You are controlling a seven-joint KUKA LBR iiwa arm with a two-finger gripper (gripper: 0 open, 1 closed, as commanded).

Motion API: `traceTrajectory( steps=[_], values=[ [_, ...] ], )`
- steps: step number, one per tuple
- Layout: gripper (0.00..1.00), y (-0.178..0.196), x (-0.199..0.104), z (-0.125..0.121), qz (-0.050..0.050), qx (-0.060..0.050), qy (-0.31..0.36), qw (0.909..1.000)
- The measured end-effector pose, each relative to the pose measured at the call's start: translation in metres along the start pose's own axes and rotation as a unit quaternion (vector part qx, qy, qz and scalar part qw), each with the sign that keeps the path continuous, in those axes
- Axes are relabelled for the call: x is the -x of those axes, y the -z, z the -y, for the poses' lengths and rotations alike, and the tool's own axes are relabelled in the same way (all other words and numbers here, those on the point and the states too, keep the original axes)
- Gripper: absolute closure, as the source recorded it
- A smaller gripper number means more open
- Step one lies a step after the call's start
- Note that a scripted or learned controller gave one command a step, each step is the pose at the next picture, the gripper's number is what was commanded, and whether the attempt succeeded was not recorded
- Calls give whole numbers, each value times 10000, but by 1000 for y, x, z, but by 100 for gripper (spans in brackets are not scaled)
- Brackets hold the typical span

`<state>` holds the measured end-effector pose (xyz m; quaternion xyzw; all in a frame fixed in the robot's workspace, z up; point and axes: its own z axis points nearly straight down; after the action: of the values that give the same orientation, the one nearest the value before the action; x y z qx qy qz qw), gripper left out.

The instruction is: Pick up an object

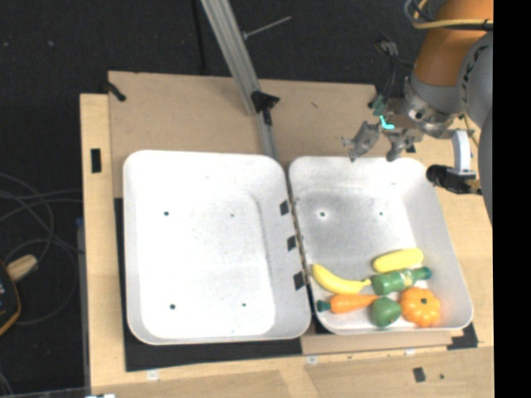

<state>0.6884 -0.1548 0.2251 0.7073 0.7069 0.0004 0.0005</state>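
A: Where does the arm stand?

B: The gripper [380,145] hangs over the far rim of the right bin [348,206], its two fingers spread apart with nothing between them. The goods lie well apart from it, huddled in the near corner of that bin.

A: What is there to take?

B: A banana [336,279], a yellow squash-like piece [397,260], a green bottle-shaped piece [400,279], a carrot [353,303], a green pepper [384,311] and a small orange pumpkin [421,305]. They look like light, hard, glossy toy produce, so I judge them stiff but slippery; a pinch on a rounded belly may squirt the piece out.

A: Which would you go for?

B: The banana. It lies on the open side of the heap, and its narrow middle offers flat flanks to close across. The pumpkin and pepper sit just beside the near wall, leaving little space for a finger.

A: And room to move?

B: The far half of the right bin is bare floor, good for a descent. The left bin [207,247] lies beyond the ridge where the two rims meet, and a grey pole [236,52] slants over the far side of the bench [166,114]
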Motion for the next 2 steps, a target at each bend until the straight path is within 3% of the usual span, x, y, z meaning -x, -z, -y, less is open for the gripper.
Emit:
traceTrajectory(
  steps=[1,2],
  values=[
    [0,0,0,0,0,0,0,10000],
    [0,-62,-3,3,-1,-28,2,10000]
  ],
)
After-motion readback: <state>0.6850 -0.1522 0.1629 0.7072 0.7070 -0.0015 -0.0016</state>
